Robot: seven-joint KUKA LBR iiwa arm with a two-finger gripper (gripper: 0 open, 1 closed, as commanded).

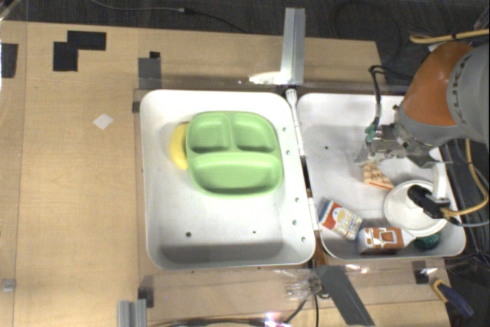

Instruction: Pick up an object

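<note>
Gripper (373,157) is down inside the right bin (337,119), coming in from the right side of the camera view, and its tip sits right over a small tan, striped packet (377,178) lying on the bin floor. Honestly can't tell from up here whether it's spread or pinched; the wrist hardware hides that part.

Same view, other stuff in that bin: a white bowl (409,210) just beside the packet toward the near right corner, a small red-and-white box (340,220) along the near wall, a brown carton (382,239) next to it, and something dark green (427,242) tucked under the bowl's edge. The left bin (161,188) has a green divided tray (233,151) with a yellow thing (178,146) peeking out from its left side.

My read: this is the reach/grasp stage, and the packet looks like the target. Nothing is visibly lifted yet. Next move would need a clean close on that packet, which looks thin and flat, so it could slip out easily, then a straight lift clear of the bowl.
</note>
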